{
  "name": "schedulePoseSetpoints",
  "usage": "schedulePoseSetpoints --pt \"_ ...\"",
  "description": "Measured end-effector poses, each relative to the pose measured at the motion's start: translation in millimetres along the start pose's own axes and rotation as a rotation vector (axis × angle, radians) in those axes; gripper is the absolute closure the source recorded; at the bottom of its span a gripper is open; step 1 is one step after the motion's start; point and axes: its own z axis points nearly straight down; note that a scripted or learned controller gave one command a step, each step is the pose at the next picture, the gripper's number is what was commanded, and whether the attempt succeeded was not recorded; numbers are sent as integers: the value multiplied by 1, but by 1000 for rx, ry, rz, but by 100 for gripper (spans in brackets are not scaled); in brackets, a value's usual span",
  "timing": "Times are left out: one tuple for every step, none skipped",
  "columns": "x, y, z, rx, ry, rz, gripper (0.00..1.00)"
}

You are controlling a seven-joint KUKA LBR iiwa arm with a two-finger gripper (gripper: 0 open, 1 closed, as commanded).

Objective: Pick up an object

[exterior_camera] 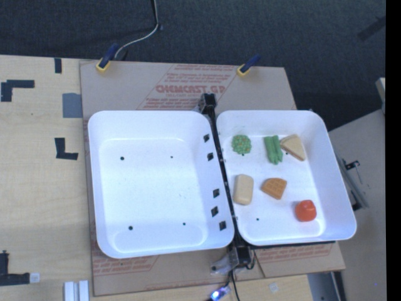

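Observation:
The right bin (326, 143) holds several small food-like objects. A round green piece (241, 145) lies near its left wall. A long green pod (272, 149) sits beside a tan wedge (293, 147) toward the back. A pale beige block (243, 189) and an orange-brown piece (274, 187) lie in the middle. A red piece (306, 211) rests near the front right corner.
The left bin (100, 168) stands beside the right one on a brown cardboard sheet (188, 86). Two yellow-and-blue clamps (105, 60) (247, 66) grip the sheet's back edge. A white cable (147, 30) runs over the dark floor behind.

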Motion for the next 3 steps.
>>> schedulePoseSetpoints --pt "-1 1 -8 2 -1 1 100" --pt "56 4 30 6 4 -3 100" --pt "1 12 125 14 3 5 100"
